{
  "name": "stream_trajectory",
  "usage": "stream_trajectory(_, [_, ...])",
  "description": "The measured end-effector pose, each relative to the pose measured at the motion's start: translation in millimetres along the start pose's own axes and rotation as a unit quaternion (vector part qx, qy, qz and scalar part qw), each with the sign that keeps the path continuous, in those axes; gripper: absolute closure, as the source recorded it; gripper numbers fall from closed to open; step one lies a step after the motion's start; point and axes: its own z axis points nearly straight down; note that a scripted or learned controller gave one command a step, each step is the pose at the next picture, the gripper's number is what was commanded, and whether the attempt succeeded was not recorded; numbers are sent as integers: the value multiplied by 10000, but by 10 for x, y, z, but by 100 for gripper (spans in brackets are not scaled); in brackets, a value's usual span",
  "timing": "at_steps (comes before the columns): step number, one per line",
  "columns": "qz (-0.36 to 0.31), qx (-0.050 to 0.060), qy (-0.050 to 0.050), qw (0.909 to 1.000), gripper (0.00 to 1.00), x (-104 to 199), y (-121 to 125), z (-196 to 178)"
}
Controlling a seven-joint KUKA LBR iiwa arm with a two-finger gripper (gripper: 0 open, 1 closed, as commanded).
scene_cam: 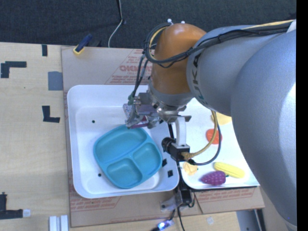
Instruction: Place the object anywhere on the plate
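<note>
A blue plate (pixel 127 159) with three compartments lies tilted in the left white bin (pixel 77 129). My gripper (pixel 138 119) hangs over the plate's far rim, below the orange wrist band. A small dark purple object (pixel 140 124) shows between its fingertips, just above the rim, and the fingers are shut on it. The gripper body hides most of that object.
The right bin (pixel 240 153) holds a bunch of purple toy grapes (pixel 213 178), a yellow toy fruit (pixel 229 169), a small yellow piece (pixel 190 168) and an orange-red item (pixel 214 136). The thick grey arm covers the right side. Cardboard lies under both bins.
</note>
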Motion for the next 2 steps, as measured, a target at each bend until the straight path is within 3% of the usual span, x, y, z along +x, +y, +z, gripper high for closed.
stream_trajectory(1, [11,2,-10,10000,100,277,-95,7])
stream_trajectory(2, [25,-1,-14,10000,0,261,-90,6])
